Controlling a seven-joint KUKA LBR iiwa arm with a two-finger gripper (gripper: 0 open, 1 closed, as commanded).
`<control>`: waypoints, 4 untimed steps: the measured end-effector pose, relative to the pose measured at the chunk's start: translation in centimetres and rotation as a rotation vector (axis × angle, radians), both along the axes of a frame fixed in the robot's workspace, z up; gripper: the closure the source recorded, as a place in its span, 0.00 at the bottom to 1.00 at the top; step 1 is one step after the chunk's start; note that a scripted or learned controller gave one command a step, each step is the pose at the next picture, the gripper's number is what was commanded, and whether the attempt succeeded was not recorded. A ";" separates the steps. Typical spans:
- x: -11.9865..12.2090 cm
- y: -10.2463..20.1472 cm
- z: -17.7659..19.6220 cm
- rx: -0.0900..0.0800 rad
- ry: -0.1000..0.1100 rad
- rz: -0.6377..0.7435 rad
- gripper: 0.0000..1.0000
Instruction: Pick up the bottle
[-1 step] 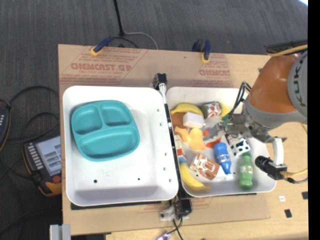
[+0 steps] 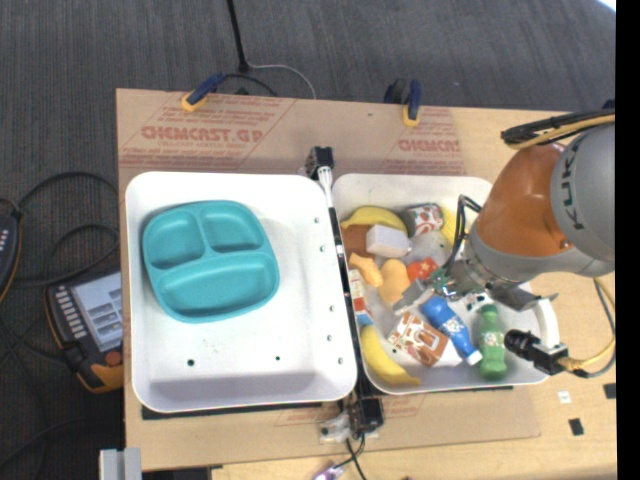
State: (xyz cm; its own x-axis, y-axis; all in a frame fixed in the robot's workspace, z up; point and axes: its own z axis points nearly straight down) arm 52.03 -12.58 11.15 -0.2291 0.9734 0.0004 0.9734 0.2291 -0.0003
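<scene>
In the right bin, near the surface's front edge, a green bottle lies among clutter. The hand hovers beside it, grip unclear. Next: centre over the bottle, descend.

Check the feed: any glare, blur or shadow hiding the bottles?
Camera view: even light, slightly soft focus; the green bottle and blue bottle stay readable. A blown-out white patch sits at the top right corner. The arm overhangs the right bin, covering the clutter beneath.
</scene>
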 end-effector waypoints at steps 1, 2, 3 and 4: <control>0.0 0.0 0.9 0.000 0.001 -0.001 1.00; -3.2 1.1 -2.2 -0.005 -0.017 0.007 1.00; -3.7 10.0 7.3 0.000 0.001 -0.150 1.00; -3.7 10.0 7.2 -0.001 0.002 -0.151 0.00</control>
